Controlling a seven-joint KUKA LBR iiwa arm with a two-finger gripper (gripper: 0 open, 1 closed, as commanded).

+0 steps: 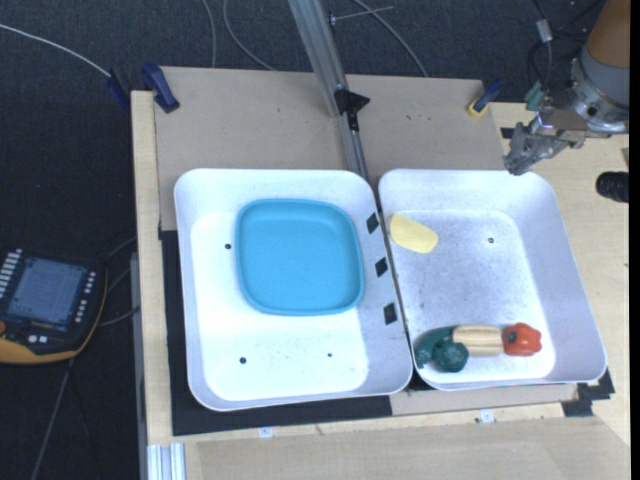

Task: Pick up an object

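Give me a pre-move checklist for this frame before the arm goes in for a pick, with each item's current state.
1. Pincer carries nothing: ok, nothing hangs below it.
2. Pincer is above a target: not ok, it hovers at the far right corner of the right bin, off every object.
3. Targets visible: ok, yellow piece lies alone near the bin's left wall; green item, tan item and red item sit in a row at the near edge.
4. Easy isolated target: ok, the yellow piece has free floor around it.
5. Near-edge row separable: not ok, the three touch.
6. Finger opening: cannot tell.
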